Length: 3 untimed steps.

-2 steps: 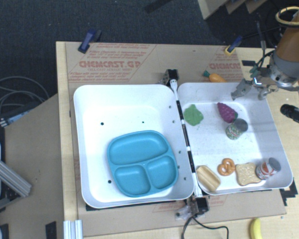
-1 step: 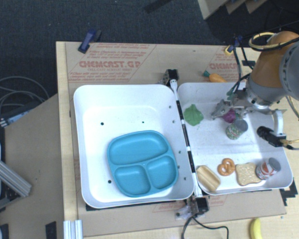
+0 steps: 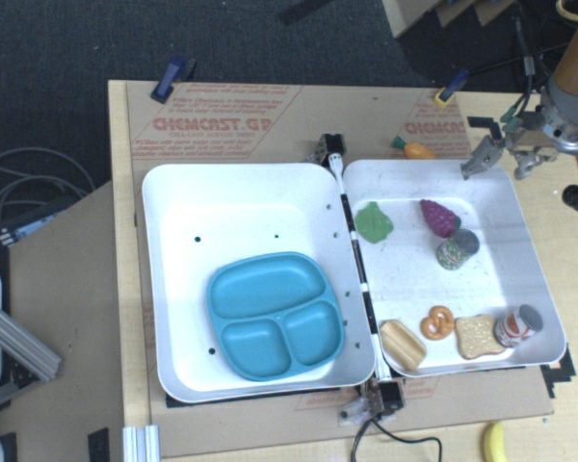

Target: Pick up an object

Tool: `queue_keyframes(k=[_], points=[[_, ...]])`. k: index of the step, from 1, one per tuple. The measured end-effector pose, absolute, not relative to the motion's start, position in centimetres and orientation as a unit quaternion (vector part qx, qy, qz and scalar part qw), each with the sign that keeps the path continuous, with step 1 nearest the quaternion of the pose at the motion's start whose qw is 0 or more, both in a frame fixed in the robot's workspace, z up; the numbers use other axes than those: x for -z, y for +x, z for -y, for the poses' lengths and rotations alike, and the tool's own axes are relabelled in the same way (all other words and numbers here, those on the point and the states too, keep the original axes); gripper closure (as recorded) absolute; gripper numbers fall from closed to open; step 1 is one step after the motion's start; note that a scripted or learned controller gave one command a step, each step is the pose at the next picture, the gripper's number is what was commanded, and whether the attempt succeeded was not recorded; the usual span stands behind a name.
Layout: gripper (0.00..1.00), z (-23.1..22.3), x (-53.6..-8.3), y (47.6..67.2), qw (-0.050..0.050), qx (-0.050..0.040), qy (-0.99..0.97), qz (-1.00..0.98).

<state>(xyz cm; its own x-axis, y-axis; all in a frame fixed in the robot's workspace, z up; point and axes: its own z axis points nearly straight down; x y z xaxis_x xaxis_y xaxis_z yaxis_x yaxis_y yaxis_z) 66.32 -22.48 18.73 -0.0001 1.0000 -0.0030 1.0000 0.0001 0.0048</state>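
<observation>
Gripper (image 3: pixel 506 159) hangs over the right bin's (image 3: pixel 520 210) far edge.
Jaws apart, holding nothing; purple grapes (image 3: pixel 439 217) lie below and left of them.

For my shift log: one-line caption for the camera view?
Open hand hovers over the right bin's far edge; toy foods lie inside, blue tray in the left bin.

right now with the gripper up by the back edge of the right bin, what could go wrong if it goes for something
The gripper hangs open over the right bin's far rim, so a straight descent may strike the rim. The pretzel, toast slice and small can sit packed along the near wall, so the fingers might nudge a neighbour or pinch two. The purple grapes and round tin nearly touch and could roll away.
</observation>
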Motion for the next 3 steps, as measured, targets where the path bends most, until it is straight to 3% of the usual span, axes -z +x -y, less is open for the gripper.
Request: queue_keyframes(k=[1,2,3], points=[[0.00,17.3,-12.0,66.6,-0.002,0.0002,0.706,-0.708],[0.00,15.3,-8.4,61.9,-0.001,0.0004,0.707,-0.707],[0.00,15.6,-8.5,60.7,-0.001,0.0002,0.707,-0.707]])
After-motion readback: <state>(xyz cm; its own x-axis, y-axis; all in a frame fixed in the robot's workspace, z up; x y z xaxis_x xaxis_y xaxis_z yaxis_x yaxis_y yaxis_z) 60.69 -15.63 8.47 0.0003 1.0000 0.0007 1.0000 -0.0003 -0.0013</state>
